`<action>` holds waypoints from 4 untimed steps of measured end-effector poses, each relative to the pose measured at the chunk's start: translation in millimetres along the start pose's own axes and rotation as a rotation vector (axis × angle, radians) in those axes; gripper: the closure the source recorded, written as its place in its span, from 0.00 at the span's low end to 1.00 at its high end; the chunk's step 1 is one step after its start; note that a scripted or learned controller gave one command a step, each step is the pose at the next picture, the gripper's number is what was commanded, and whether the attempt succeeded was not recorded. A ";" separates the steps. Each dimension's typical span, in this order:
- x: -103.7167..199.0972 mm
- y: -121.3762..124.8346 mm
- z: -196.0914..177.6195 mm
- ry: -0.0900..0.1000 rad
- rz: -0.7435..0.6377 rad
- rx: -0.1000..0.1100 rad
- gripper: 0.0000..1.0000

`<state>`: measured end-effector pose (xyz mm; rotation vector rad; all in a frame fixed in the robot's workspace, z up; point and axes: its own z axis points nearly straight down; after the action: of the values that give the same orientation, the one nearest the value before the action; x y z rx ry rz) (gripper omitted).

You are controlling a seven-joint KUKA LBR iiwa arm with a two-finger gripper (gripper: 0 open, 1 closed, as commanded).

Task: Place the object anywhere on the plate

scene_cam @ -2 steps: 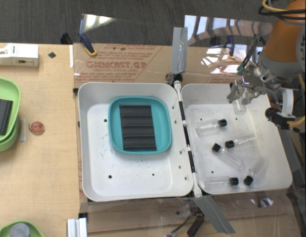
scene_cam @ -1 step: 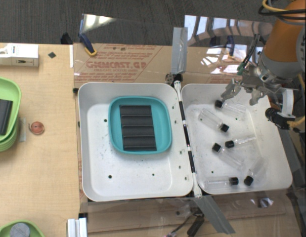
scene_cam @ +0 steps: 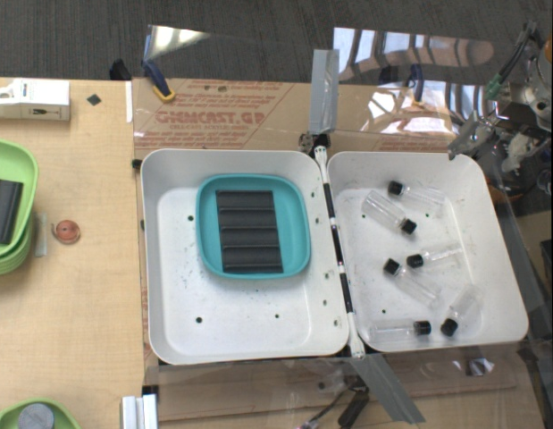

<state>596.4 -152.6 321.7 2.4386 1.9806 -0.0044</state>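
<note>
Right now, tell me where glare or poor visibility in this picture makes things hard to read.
Camera view: bright reflections streak the clear panel behind the bins; the clear vials nearly vanish against the white right bin, their black caps standing out; the teal plate reads sharply; the gripper at the right edge is cluttered and indistinct.

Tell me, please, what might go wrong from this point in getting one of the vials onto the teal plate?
1. The clear vials in the right bin are transparent and slim, so a grasp may well slip or miss.
2. Two vials lie close together near the front wall, which could block the fingers.
3. The teal plate already carries a dark ridged insert; a round vial might roll off it.
</note>
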 end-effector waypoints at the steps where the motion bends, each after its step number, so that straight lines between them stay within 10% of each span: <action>1: -27.9 36.3 -105.5 0.000 0.054 0.001 0.00; 3: -47.3 74.5 -118.3 0.000 0.260 0.001 0.00; 4: -53.0 47.5 -118.3 0.001 0.387 0.003 0.00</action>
<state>632.3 -214.0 440.0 2.7761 1.4755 -0.0065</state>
